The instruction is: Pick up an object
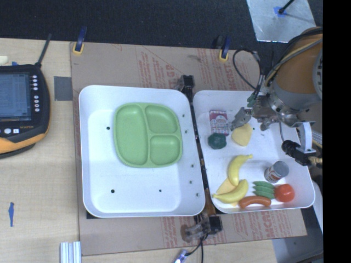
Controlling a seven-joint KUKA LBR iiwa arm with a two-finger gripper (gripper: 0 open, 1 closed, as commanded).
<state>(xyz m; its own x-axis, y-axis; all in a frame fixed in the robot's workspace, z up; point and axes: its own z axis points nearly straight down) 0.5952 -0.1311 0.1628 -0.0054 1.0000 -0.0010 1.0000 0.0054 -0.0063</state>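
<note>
Metal gripper (pixel 244 119) low over the right bin (pixel 307 199), tips just above a smooth pale yellow lump (pixel 242 136) — open or closed, impossible to tell. Beside the lump, a small pink-and-white carton (pixel 218 120) and a dark green round piece (pixel 217 141). Farther out in the same glossy white bin: two curved plastic bananas (pixel 236 179), a hot dog (pixel 255 202), a green pepper (pixel 264 188), a red tomato (pixel 284 193), a small can (pixel 276 171). In the left bin (pixel 93 190) — a pale green three-compartment plate (pixel 147 134).

Right bin (pixel 307 199) crowded; left bin (pixel 98 196) margins free
</note>
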